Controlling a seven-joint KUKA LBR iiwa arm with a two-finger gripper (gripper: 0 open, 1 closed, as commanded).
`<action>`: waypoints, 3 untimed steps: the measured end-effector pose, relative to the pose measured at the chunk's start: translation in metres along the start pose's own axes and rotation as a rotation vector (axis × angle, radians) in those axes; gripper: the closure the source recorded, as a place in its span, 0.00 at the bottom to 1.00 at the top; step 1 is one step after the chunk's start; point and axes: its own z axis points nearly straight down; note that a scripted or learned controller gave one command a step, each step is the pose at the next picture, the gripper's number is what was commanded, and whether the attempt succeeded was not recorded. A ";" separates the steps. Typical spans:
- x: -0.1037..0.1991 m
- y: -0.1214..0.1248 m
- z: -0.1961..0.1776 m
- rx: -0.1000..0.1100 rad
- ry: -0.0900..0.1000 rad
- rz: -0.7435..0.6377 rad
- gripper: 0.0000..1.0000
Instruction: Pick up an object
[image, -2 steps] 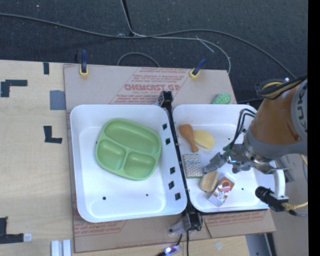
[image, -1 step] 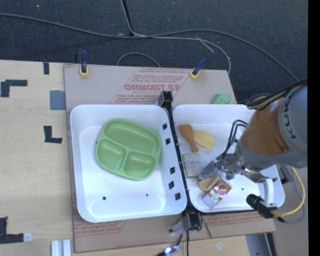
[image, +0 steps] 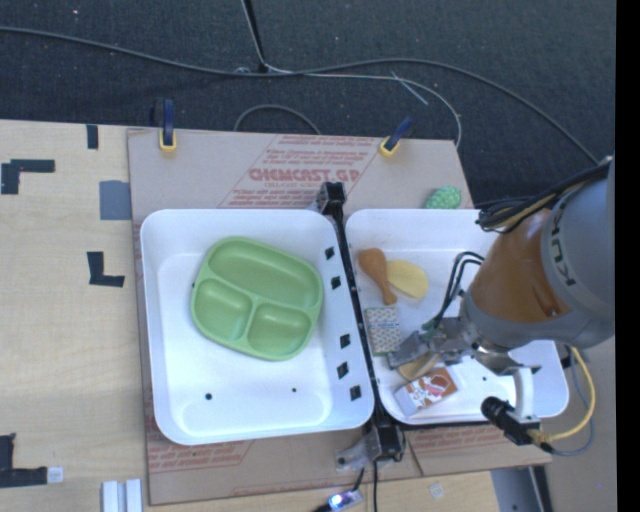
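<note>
While claw (image: 418, 350) grip unclear | green tray (image: 258, 298) in left bin (image: 160, 330) | spoon (image: 378, 274) in right bin (image: 545, 395)

Floor: dark carpet (image: 120, 60) — thin cables (image: 330, 72) trail across it.
Counter: pale wood (image: 60, 330), dark tape marks (image: 100, 268).
Board: brown cardboard (image: 290, 170) — two clamps (image: 166, 128) at its far edge.

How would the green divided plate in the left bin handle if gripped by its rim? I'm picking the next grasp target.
The green plate looks like moulded plastic, so probably stiff and light. Its surface seems smooth, so the fingers might slip. It lies flat in the left bin, so tipping seems unlikely.
</note>
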 end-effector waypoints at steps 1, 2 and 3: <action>0.000 0.000 -0.012 -0.001 0.000 0.000 1.00; -0.007 -0.006 -0.058 -0.002 0.001 0.001 1.00; 0.001 -0.004 -0.103 -0.004 0.000 -0.002 1.00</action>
